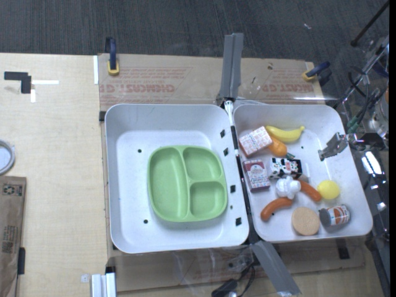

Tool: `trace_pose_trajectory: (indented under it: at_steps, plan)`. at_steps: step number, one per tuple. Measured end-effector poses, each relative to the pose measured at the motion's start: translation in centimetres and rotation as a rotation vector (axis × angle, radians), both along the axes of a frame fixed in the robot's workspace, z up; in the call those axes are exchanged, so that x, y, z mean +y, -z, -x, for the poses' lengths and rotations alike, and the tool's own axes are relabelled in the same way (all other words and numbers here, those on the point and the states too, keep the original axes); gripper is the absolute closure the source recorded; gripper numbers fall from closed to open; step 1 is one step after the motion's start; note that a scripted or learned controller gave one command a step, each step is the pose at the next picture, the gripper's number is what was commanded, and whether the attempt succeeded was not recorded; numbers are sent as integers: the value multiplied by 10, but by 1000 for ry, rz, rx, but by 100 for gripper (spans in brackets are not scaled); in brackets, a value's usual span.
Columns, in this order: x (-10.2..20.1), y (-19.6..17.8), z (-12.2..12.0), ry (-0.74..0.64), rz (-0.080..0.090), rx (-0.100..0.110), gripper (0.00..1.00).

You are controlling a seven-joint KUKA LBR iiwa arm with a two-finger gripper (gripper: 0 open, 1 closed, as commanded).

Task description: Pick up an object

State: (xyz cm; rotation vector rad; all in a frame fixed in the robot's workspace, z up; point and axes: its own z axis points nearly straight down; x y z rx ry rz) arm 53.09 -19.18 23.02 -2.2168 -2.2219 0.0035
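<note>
1. Bench [49,122] of pale wood carries two shallow white bins side by side, with brown cardboard [167,85] under their far edges and dark floor beyond.
2. Left bin [124,166] holds a green divided tray [187,183], with bare white floor all round it.
3. Right bin [352,184] holds the crowded objects: a banana [286,132], two small pink cartons [255,141] [256,174], a black-and-white cow toy [286,166], a sausage [276,206], a lemon [328,189], a round biscuit [305,221] and a small can [335,215].
4. Its far right corner is bare.
5. Gripper [334,146] sits above the right bin's right edge, apart from every object; the arm behind it is cut off, and I cannot tell how the pincer stands.
</note>
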Motion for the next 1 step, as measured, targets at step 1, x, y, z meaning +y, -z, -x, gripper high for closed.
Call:
trace_pose_trajectory:
  at_steps: [1]
  plan:
    - [17, 117, -1, 103, 2, -18, 0]
